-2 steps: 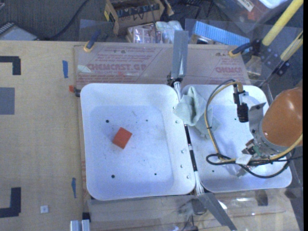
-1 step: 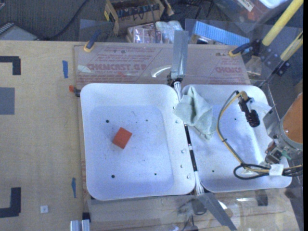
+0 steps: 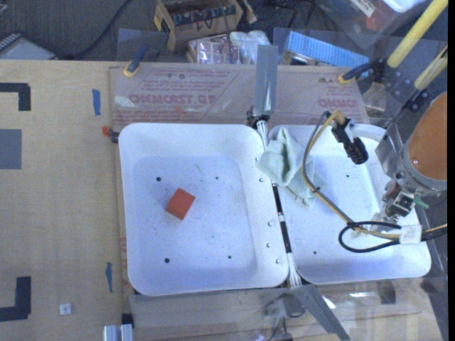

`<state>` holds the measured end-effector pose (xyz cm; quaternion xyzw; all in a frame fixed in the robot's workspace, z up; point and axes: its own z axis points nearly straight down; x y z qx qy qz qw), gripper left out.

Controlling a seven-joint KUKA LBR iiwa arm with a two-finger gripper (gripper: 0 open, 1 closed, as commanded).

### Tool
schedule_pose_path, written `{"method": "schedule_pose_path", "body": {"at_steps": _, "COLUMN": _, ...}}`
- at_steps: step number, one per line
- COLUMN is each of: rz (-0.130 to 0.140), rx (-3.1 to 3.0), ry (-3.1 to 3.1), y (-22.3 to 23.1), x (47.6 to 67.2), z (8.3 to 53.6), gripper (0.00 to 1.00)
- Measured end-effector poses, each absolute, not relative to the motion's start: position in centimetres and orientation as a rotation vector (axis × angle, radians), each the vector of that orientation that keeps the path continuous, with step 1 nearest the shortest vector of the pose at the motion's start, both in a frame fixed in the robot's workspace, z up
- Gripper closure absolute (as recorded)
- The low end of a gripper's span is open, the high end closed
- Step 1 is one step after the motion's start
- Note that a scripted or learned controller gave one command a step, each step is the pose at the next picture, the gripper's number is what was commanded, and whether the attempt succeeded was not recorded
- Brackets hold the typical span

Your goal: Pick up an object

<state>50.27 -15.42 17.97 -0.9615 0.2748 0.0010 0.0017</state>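
A small orange-red cube (image 3: 180, 204) lies alone on the floor of the left bin (image 3: 142, 261), a little left of its middle. A pale green cloth (image 3: 284, 163) is crumpled at the upper left of the right bin (image 3: 355, 268), draped against the divider between the bins. The arm's orange band (image 3: 431, 150) hangs over the right bin's right edge. My gripper (image 3: 397, 203) sits below it, low over the bin's right side, far from the cube and well right of the cloth. I see nothing held in it.
A yellow and black cable (image 3: 310, 168) loops from a black connector (image 3: 353, 145) down across the right bin's floor to the wrist. Cardboard (image 3: 185, 91) lies behind the bins, with clutter beyond. Bare wooden bench (image 3: 57, 190) spreads to the left.
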Motion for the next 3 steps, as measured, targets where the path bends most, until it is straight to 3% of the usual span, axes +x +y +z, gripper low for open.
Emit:
{"method": "schedule_pose_path", "body": {"at_steps": 1, "rz": 0.003, "rx": -2.981, "ry": 0.979, "y": -8.8, "x": 50.6, "z": 20.8, "gripper": 1.0}}
{"method": "schedule_pose_path", "body": {"at_steps": 2, "rz": -0.003, "rx": -3.107, "ry": 0.429, "y": -8.6, "x": 49.0, "z": 31.9, "gripper": 1.0}}
{"method": "schedule_pose_path", "body": {"at_steps": 3, "rz": 0.006, "rx": -3.087, "ry": 0.57, "y": -5.2, "x": 50.9, "z": 30.3, "gripper": 1.0}}
